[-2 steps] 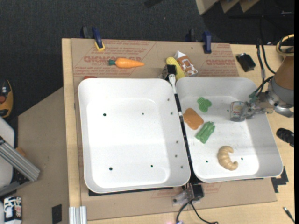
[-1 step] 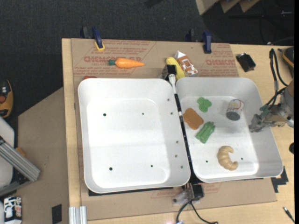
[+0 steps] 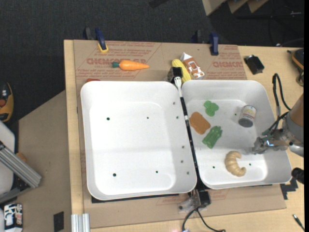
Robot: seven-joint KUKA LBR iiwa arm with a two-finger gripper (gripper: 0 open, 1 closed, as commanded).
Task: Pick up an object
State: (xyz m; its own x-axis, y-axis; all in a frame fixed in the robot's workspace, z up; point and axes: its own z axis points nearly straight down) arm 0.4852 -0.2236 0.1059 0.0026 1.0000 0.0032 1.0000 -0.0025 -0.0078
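Seen from above, low at the right bin's point(image 3: 227, 87) right wall, gripper point(image 3: 263, 145) with finger state not tellable — nearest to the croissant point(image 3: 235, 163) just to its lower left, long axis slanting down-right — touching nothing.

Dark carpet floor point(image 3: 43, 18), cardboard-topped bench point(image 3: 159, 57)
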